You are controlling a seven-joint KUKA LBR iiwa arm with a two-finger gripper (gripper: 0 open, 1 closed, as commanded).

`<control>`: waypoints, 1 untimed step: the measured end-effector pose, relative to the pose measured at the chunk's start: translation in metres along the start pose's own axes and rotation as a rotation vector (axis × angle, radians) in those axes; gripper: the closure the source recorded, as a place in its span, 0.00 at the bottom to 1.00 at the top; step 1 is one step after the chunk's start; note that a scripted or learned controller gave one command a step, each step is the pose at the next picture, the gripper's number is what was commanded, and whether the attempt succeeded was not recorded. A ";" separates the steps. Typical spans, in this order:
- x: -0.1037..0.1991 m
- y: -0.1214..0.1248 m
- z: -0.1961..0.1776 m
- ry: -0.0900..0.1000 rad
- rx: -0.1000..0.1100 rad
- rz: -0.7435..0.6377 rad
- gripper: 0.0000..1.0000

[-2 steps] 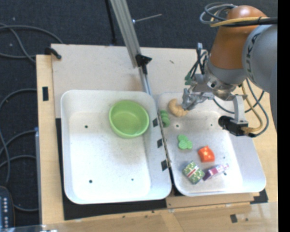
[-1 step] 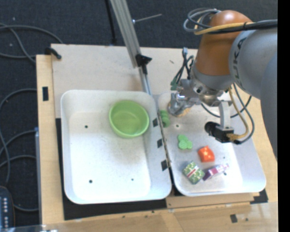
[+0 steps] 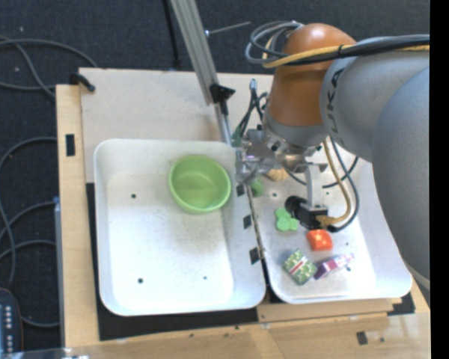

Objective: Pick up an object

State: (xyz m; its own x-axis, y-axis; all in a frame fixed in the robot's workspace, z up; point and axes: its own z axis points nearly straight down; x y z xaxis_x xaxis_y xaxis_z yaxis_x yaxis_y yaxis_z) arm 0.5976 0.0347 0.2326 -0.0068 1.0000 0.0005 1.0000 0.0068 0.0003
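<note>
Your jaws (image 3: 248, 172) sit near the middle of the frame, low over the upper left corner of the right bin (image 3: 389, 264), just beside the rim it shares with the left bin (image 3: 112, 275); the metal parts there blur together, so you cannot tell whether they are wide or narrow, and nothing can be made out between them. Directly below the jaws, touching or nearly so, lies a small green piece (image 3: 255, 188). Further down and to the right you have one green clover-shaped toy (image 3: 286, 221), one orange block (image 3: 319, 239) just right of it, one green patterned cube (image 3: 298, 266) near the bin's lower edge, and one purple and white item (image 3: 334, 264) beside that cube. A small tan thing (image 3: 277, 174) peeks out to the right of the jaws, under the wrist. In the left bin you have one green bowl (image 3: 200, 184), upright, in its upper right part, near the jaws but across the rim. That makes two bins on the desk (image 3: 135, 103). Any print on the cube is too small to read.
</note>
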 end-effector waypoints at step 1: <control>0.054 -0.008 0.004 0.001 0.001 -0.001 1.00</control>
